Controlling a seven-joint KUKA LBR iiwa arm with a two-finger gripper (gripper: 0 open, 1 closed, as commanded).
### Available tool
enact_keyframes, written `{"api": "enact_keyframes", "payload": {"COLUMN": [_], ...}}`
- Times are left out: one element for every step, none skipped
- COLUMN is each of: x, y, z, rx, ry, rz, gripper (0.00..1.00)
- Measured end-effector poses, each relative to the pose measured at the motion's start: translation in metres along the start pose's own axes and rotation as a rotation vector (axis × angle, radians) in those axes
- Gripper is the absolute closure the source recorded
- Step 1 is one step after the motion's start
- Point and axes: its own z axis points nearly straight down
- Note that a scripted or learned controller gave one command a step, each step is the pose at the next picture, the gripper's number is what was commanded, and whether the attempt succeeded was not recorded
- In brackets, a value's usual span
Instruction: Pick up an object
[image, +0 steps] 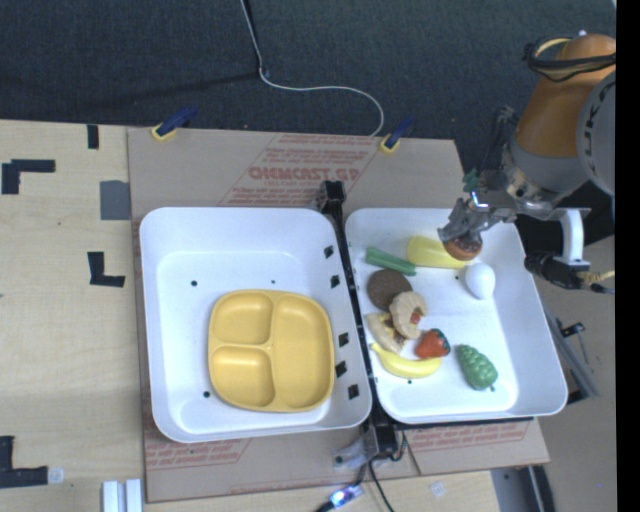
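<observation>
My gripper (463, 236) hangs over the back of the right bin (530, 330), near its far right corner. A small round brown-red object (462, 246) sits between its fingertips, just above a yellow piece (432, 253). The fingers are closed on that brown-red object. In the same bin lie a green stick (390, 261), a white egg (481, 281), a dark brown round piece (386, 287), a tan bread-like piece (408, 313), a red fruit (432, 344), a banana (405, 365) and a bumpy green fruit (477, 367).
The left bin (180, 260) holds a yellow divided plate (271, 350). Both bins stand on a cardboard sheet (290, 170). A white cable (320, 88) runs across the dark surface behind. The arm's orange band (560, 110) is at the upper right.
</observation>
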Motion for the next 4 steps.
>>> {"api": "enact_keyframes", "payload": {"x": [0.051, 0.098, 0.144, 0.200], "y": [-0.020, -0.044, -0.058, -0.069], "z": [-0.009, -0.012, -0.013, -0.006], "rx": [0.003, 0.004, 0.004, 0.005], "ry": [0.002, 0.001, 0.001, 0.001], "rz": [-0.005, -0.004, -0.005, -0.006], "gripper": [1.00, 1.00, 1.00, 1.00]}}
